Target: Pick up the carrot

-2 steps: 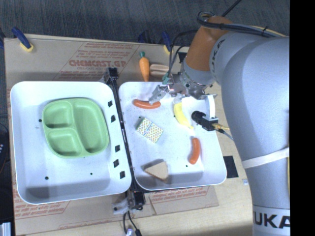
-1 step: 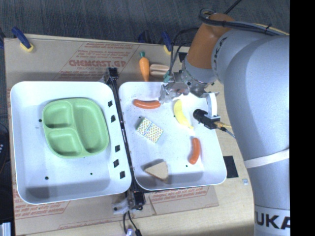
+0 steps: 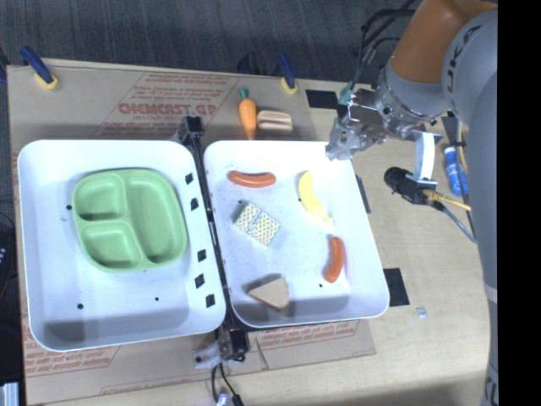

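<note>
Nearest the camera, at the near edge of the right-hand shallow white bin (image 3: 363, 299), lies a tan wedge-shaped slice of toy bread (image 3: 269, 293). Starting from the left of the table (image 3: 423, 345), the left-hand shallow white bin (image 3: 42, 311) holds a pale green plastic plate with three compartments (image 3: 128, 219), set toward that bin's far side. Black clips run down the seam where the two bins meet. In the right-hand bin, a small box with a blue and yellow checked pattern (image 3: 256, 223) sits near the middle, tilted; a reddish-orange toy sausage (image 3: 252, 178) lies crosswise near the far edge; a yellow toy banana (image 3: 312, 196) lies toward the far right corner; and a second reddish-orange sausage (image 3: 334, 259) lies lengthwise along the right edge. The small orange toy carrot with a green top (image 3: 247, 114) is outside both bins, on the brown cardboard sheet (image 3: 152, 100) just beyond the far edge of the right-hand bin, green end pointing away, with a brown and cream toy sandwich piece (image 3: 274, 122) just beside it on its right. The grey metal tool (image 3: 345, 145) hangs over the far right corner of the right-hand bin, well apart from the carrot; whether it is clenched or released I cannot tell, and nothing is visible in its grasp.
</note>
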You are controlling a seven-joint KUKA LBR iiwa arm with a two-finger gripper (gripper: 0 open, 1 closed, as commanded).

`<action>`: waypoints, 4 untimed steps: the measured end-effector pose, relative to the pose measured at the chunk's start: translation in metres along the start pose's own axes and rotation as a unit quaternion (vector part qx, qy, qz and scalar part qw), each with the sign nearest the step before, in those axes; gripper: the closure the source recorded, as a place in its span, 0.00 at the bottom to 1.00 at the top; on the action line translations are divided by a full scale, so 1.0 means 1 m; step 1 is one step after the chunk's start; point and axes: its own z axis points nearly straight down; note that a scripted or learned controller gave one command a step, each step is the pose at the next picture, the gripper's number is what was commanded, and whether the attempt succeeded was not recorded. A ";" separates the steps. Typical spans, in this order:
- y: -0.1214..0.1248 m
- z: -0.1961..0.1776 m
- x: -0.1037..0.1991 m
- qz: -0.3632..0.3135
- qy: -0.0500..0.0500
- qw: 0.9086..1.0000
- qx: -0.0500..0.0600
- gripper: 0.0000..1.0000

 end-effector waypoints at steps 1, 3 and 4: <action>-0.051 0.056 0.059 -0.042 0.000 0.999 0.002 1.00; -0.079 0.129 0.026 -0.040 0.001 0.999 0.003 1.00; -0.095 0.077 -0.041 -0.080 0.000 0.997 0.001 1.00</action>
